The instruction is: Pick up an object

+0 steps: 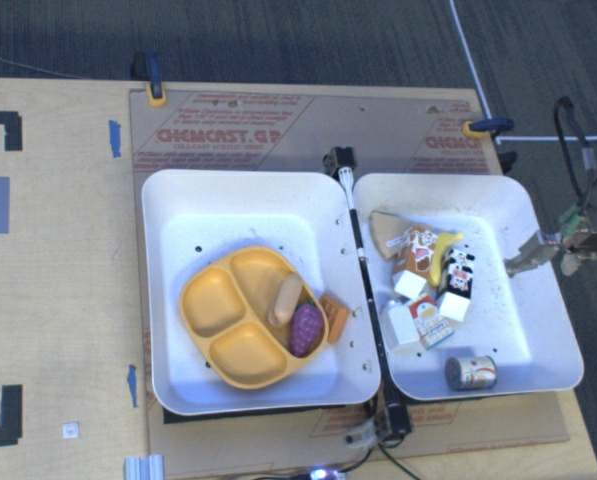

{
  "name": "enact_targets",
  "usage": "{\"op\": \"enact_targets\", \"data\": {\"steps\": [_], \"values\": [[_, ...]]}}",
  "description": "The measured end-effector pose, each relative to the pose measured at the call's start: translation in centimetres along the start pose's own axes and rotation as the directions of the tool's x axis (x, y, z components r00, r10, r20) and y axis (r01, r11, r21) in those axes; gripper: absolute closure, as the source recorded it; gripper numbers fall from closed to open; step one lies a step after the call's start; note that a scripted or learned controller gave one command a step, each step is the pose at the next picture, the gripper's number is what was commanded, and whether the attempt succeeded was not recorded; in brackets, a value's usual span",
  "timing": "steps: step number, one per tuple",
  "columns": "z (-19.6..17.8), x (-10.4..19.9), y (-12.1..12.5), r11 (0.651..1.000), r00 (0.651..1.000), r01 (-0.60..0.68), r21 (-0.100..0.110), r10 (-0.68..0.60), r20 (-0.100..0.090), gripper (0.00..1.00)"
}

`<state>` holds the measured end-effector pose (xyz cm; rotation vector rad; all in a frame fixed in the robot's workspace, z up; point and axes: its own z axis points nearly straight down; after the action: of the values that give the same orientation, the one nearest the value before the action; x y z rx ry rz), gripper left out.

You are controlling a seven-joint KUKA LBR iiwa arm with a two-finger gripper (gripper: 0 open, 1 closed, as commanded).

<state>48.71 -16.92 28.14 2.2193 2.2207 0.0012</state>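
Two white bins sit side by side on the bench. Nearest in the right bin (553, 363) lies a small can (472, 371) on its side, with a cluster of white blocks and small packets (433, 288) farther in and a tan wedge (386, 230) beyond. The left bin (178, 208) holds a yellow divided plate (228, 313) bearing a purple piece (306, 328) and a tan roll (285, 299). The gripper (526, 260) hangs over the right bin's right rim; whether its pincer is wide or narrow cannot be told.

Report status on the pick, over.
Gripper at right bin's right rim, nothing in it. Toys piled mid-bin; can lies alone near front. Path clear.
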Motion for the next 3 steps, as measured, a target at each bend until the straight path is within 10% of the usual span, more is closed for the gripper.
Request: {"op": "enact_targets", "data": {"steps": [1, 3], "values": [[13.2, 4.4, 9.2, 1.000, 1.000, 0.000, 0.005, 0.000, -0.002, 0.00], [16.7, 4.2, 10.1, 1.000, 1.000, -0.002, -0.009, 0.002, 0.002, 0.00]]}}
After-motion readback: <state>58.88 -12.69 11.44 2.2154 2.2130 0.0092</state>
